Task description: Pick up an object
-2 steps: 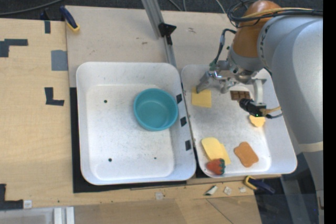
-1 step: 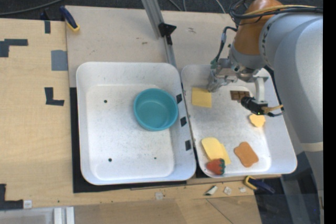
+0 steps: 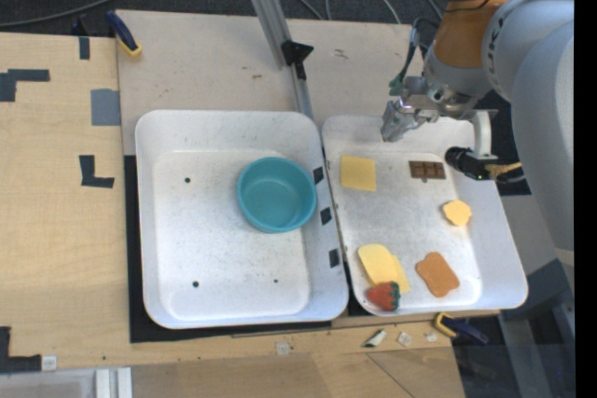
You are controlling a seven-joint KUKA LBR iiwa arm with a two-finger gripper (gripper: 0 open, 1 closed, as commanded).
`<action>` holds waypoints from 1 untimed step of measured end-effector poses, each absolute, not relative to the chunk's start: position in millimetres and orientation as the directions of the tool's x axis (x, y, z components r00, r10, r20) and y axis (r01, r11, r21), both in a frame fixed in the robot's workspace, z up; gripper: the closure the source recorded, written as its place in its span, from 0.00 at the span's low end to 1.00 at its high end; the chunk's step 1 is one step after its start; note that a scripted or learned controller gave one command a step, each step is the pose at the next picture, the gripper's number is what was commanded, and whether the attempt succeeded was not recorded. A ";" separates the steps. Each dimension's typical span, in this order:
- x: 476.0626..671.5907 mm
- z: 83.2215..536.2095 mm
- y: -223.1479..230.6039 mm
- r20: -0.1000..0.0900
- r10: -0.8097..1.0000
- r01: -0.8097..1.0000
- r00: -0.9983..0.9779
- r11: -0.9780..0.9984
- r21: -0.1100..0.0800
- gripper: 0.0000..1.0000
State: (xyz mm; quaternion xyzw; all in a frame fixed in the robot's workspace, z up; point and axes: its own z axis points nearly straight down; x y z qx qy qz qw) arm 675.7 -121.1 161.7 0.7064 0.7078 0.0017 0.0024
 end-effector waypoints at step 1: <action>680.0 205.2 -120.5 -0.001 1.000 1.000 -0.002 0.002 0.004 1.00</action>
